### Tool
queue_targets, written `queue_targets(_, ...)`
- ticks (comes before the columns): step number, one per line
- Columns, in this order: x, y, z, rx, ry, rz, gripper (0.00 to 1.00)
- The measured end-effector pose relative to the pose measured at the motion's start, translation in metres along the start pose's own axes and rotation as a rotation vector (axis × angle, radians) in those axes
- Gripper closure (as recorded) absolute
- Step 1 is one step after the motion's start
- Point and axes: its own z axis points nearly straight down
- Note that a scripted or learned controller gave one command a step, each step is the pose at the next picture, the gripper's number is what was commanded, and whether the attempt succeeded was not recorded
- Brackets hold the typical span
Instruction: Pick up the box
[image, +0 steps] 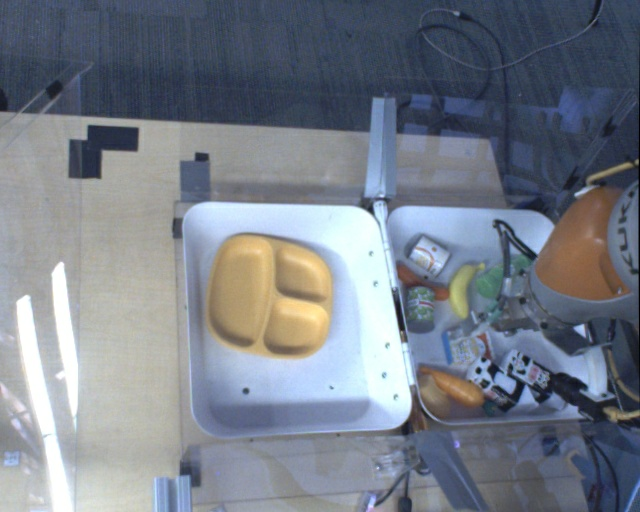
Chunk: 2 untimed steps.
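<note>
Pale wooden bench (110, 300) with two white bins, dark carpet (250, 50) beyond. Left bin (290, 400): yellow divided tray (268, 295), open floor toward the near wall. Right bin (540, 222): crowded; box (465, 349) mid-bin, between can (420, 308) and black-and-white pack (512, 380), near banana (461, 288). Tool (507, 308) just right of box; grip state cannot be told.

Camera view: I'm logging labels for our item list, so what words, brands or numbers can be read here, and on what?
"KU", cut off at the frame edge: on the grey arm.
Small can: label blurred, unreadable.
Light blue box: print too small.
Black-and-white carton: pattern, no legible words.
</note>
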Motion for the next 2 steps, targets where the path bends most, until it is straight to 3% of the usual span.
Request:
queue_targets(1, -0.036, 0.027, -0.011, 0.009, -0.001, -0.098, 0.00)
queue_targets(2, -0.063, 0.031, -0.001, -0.001, -0.001, -0.184, 0.00)
